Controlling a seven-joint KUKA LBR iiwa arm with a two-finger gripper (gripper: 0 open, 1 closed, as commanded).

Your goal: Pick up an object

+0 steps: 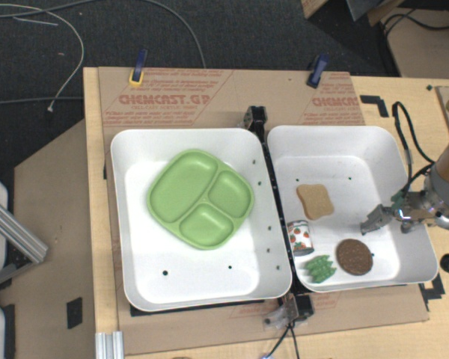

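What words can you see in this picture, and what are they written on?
"CHEMCAST GP" in red on the brown board behind the left bin; small red print under it is too blurred to read.
The same red print on the board behind the right bin, partly cut off.
The small can has a patterned label, no words readable.
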